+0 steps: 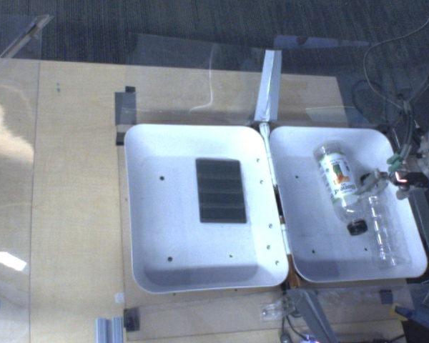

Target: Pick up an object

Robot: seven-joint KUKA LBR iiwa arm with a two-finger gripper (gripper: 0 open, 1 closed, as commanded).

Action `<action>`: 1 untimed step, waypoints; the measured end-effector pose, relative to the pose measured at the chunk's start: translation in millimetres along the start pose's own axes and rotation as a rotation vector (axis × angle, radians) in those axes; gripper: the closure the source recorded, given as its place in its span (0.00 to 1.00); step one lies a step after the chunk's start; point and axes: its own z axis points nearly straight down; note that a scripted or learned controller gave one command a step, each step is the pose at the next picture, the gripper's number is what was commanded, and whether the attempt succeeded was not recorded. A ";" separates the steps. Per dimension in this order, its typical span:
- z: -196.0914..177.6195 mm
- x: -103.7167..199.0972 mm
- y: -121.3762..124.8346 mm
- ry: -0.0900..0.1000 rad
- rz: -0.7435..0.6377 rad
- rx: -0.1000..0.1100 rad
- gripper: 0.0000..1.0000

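Approach step: my claw hangs beside the clear plastic bottle with green label; grip state unclear. Next, I'd centre over it.

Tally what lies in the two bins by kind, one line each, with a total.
Dark ribbed rectangular pad in the left bin: 1
Clear bottle with label in the right bin: 1
Clear plain bottle in the right bin: 1
Small black cap-like piece in the right bin: 1
Total: 4

Bottle in right bin
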 end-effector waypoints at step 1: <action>86.5 6.1 97.1 0.000 -0.207 0.000 0.00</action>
